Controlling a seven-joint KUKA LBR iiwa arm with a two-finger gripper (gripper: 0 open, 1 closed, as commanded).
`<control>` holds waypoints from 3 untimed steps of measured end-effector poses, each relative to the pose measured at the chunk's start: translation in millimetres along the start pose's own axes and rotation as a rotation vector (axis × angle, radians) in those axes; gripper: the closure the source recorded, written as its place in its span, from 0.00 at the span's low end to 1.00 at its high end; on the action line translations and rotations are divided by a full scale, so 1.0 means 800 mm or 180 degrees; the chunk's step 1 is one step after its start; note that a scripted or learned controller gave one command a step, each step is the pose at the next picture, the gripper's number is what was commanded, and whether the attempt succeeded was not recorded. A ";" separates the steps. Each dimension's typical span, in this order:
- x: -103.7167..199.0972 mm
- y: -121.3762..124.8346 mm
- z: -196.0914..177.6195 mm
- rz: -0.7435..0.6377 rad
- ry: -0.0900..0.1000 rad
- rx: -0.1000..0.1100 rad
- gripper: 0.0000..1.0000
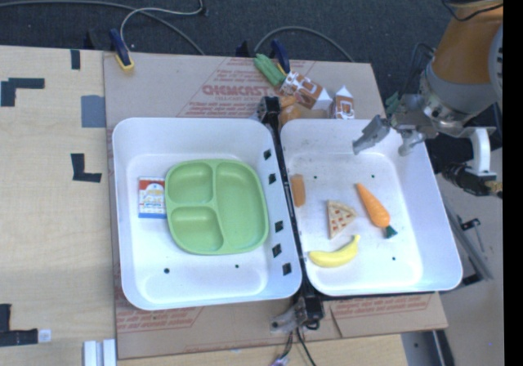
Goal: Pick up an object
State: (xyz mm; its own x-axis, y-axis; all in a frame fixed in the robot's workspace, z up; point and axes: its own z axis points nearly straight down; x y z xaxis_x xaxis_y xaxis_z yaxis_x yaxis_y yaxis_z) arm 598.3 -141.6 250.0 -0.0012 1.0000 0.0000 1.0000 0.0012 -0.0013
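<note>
Objects for picking lie in the right bin (425, 217), a shallow white tray with rounded corners. We note a tapered orange carrot (373, 206) with a dark green stub end, lying at a slant; just left of it a triangular pizza slice (340, 218), tan with red spots; below that a curved, smooth yellow banana (334, 253); and a small oblong orange piece (298, 190) close to the bin's left wall. All four sit apart from each other.

We see the gripper (384, 134) over the bin's upper right area, well apart from the toys. One grey finger (368, 135) angles down-left, another sits beside it near the rim; they look spread, with nothing between them.

The left bin (131, 193) holds a matte green divided plate (217, 206) with three compartments, and a small printed card box (152, 197) touching its left edge. Both bins rest on a brown cardboard sheet (204, 87).
</note>
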 end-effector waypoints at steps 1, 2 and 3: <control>-0.087 0.036 0.060 0.0004 -0.0006 0.0000 0.00; -0.102 0.042 0.203 -0.0003 -0.0005 -0.0016 0.00; -0.030 -0.017 0.202 -0.0003 0.0003 -0.0005 0.00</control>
State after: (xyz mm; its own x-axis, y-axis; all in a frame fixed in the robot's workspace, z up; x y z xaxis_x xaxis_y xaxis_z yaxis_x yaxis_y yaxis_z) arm 584.5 -165.4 88.2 -0.0020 1.0000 0.0009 1.0000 0.0020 0.0002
